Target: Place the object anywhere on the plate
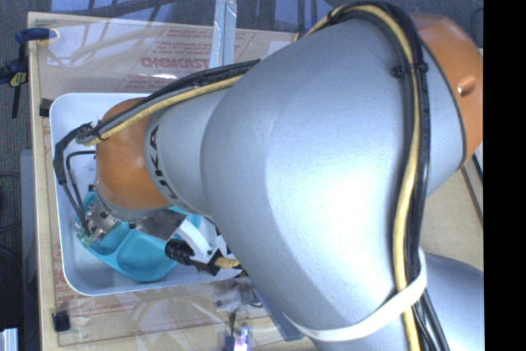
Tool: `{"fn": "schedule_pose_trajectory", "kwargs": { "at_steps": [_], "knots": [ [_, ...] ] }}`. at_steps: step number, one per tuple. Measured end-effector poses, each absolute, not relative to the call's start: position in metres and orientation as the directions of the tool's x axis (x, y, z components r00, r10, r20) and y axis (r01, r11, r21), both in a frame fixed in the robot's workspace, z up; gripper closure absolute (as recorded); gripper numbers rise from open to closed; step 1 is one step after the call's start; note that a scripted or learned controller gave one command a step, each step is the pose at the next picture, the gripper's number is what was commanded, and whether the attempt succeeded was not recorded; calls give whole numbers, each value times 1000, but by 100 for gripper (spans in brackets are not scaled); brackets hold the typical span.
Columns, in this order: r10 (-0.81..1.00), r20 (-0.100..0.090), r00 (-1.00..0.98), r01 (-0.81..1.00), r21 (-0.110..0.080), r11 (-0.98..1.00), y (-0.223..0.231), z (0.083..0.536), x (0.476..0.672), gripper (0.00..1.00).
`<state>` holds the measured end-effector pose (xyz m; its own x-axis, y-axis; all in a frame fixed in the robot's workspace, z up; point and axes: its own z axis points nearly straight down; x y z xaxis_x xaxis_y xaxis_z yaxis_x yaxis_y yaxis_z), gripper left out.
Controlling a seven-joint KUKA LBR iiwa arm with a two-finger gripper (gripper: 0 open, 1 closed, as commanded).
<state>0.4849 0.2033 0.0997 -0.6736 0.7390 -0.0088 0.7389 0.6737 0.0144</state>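
The arm (pixel 329 177) is reaching in from the right and covering most of the frame, its wrist hanging low over the white bin (pixel 64 168) at the left. The gripper (pixel 92 224) is sitting in the lower left of that bin, right at the upper-left edge of a teal dish-shaped thing (pixel 140 259), which I'm taking to be the plate. I cannot tell whether the gripper is open or closed because the wrist is hiding it. A small green bit (pixel 83 234) is showing at the gripper tip, just beside the teal rim. It is possibly the object but too small to name. My judgement is that the task is sitting around the placing step. Placement is not confirmed, and the let-go and pull-back are probably left.
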Motion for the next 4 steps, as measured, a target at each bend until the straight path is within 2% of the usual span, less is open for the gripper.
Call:
{"fn": "schedule_pose_trajectory", "kwargs": {
  "at_steps": [1,2,3,4],
  "knots": [
    [713,0,-701,713,1,701,149,243,499,100],
    [980,-1,-201,980,-6,201,173,95,475,100],
    [977,0,-212,977,-2,212,187,91,475,100],
    [999,-1,42,999,-4,-42,207,91,475,100]
  ]
}}
